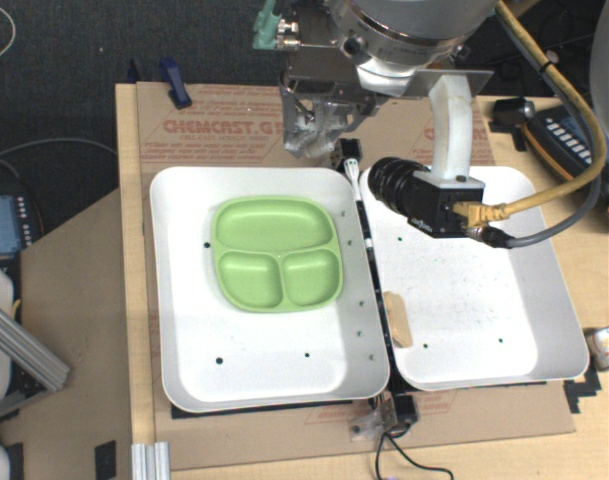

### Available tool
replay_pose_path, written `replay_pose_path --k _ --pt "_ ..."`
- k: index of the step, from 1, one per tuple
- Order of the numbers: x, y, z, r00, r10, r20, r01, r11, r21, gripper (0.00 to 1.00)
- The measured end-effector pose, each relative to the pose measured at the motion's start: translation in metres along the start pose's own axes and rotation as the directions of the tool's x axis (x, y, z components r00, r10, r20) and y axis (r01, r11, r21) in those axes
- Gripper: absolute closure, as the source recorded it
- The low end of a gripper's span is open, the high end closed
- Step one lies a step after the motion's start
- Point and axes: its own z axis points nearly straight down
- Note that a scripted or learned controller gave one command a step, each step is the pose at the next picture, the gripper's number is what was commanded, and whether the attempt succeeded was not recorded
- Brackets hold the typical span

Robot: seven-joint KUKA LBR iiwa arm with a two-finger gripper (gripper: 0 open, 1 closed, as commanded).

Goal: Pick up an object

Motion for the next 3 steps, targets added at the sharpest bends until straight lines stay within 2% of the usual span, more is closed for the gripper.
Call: replay_pose_path --k 1,2,3 --pt "-0.042 -0.001 0.007 1.000 0.008 0.009 -0.008 1.000 0.018 1.00" --pt "-0.048 0.052 0.126 1.000 0.008 0.014 -0.008 1.000 0.026 1.00" --pt "0.001 -0.006 0.158 1.000 -0.003 0.008 0.003 1.000 0.023 1.00"
